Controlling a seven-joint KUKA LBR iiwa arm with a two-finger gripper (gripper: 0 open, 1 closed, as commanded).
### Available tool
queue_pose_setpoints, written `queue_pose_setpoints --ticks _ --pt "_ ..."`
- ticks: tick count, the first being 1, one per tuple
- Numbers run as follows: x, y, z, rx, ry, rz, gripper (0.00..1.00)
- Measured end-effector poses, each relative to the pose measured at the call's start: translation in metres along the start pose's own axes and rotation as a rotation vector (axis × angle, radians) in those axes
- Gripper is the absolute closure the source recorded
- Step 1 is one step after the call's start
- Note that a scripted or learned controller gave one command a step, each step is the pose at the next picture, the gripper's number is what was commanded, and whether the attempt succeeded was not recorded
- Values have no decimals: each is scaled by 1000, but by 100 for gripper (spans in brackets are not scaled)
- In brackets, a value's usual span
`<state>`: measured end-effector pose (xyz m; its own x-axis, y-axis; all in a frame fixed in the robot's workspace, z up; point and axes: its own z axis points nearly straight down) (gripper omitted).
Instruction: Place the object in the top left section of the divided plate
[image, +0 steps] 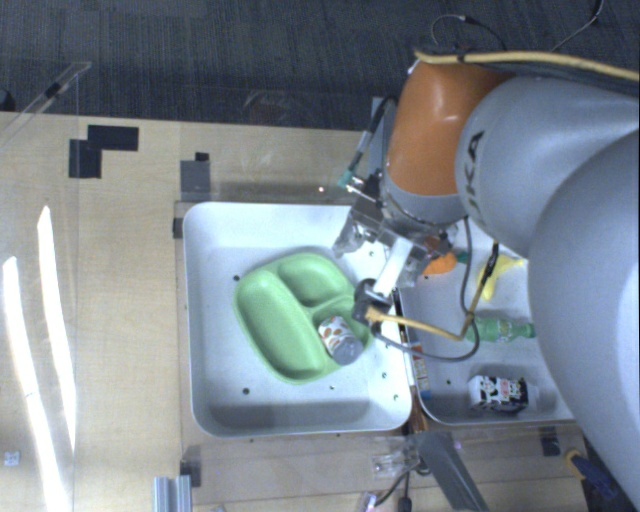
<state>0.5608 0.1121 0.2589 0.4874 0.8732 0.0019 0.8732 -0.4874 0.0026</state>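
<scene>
A green divided plate (270, 325) lay at a slant in the left bin (215, 390), turned so that its large compartment faced the camera's left and its two smaller ones faced the arm (520, 150), which reached in from the right. That turn seemed to suit the approach, putting the small compartments on the arm's near side. The task's thing, a small can (341, 341) with a pale label, lay on its side at the plate's right-hand end, in or on the lip of the smaller compartment lower in the view; the frame did not settle which. The wrist hung low over the bin's right wall, just above and beside the can. Whether the jaws were open or closed could not be told, nor whether they touched the can. By my reading the can sat away from the upper small compartment, so if that one counted as the top left section, the placing was not yet done and the can would want lifting and carrying up the plate. Lying on its side near the rim, it looked liable to roll off. In the right bin (450, 370) a green bottle (505, 328), a black-and-white can (498, 393) and a small orange thing (438, 266) lay well apart from the plate, spare items for other picks. Pale desk (100, 300) lay around both bins.
</scene>
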Motion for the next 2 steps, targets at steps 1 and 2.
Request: queue_pose_setpoints --ticks 1,2 --pt "6 -19 -90 -3 2 -185 0" --pt "-1 58 -159 -3 1 -236 0"
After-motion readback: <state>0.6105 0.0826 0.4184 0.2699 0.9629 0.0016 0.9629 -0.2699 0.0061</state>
